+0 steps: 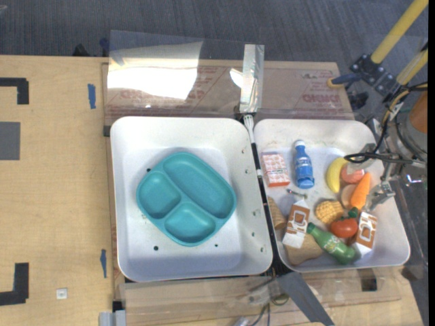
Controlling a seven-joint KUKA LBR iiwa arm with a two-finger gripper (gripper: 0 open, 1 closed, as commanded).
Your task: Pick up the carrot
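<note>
The bench (pixel 47 182) carries two shallow white bins side by side, and the step in hand is judged to be the approach to the carrot, which is not yet lifted. The left bin (pixel 129 250) holds a teal divided plate (pixel 186 197) and plays no part in the pick. The right bin (pixel 397 246) holds the clutter, so the descent should be confined to its right half. The arm (pixel 416 148) is seen at the right edge of the scene, beside that bin; the gripper (pixel 382 190) appears as a metallic part just right of the carrot, and whether it is released or clenched cannot be told from this view. The carrot (pixel 360 189) lies in the right half of the right bin, tilted with its upper end to the far right, and nothing is seen closed around it. It is crowded: a banana (pixel 334 174) lies just to its left, a red tomato (pixel 344 227) just nearer, a brown and white carton (pixel 368 230) beside the tomato, and a green bottle (pixel 332 244) nearer still. A blue bottle (pixel 303 164) and a pink carton (pixel 275 168) stand well left and are of no concern. A grasp across the narrow width of the carrot, at mid-length, is recommended, with the descent kept vertical so that the banana and tomato are not disturbed.
</note>
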